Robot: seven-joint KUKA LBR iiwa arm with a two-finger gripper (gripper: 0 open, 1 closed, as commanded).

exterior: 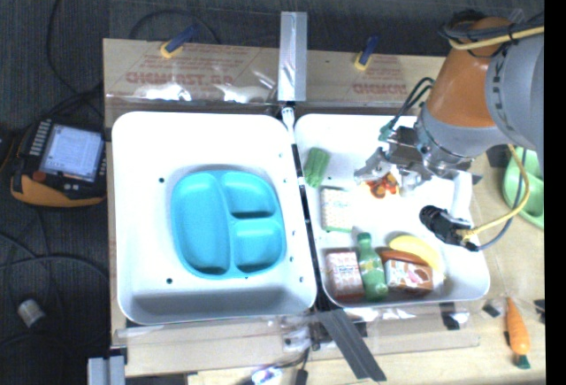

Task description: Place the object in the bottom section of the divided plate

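The blue divided plate (228, 222) lies in the left white bin (141, 286), with one long section on its left and two smaller ones on its right. My gripper (386, 176) is low over the upper part of the right bin (473, 281), open. Its fingers (367, 170) stand on either side of a small red and orange object (383, 188), which rests on the bin floor. The grey arm with its orange band (464, 96) reaches in from the upper right.
The right bin also holds a green piece (316, 165), a pale packet (334, 208), a brown can (342, 273), a green bottle (368, 266), a red packet (409, 273) and a yellow item (414, 247). A black cable plug (439, 223) hangs beside the gripper.
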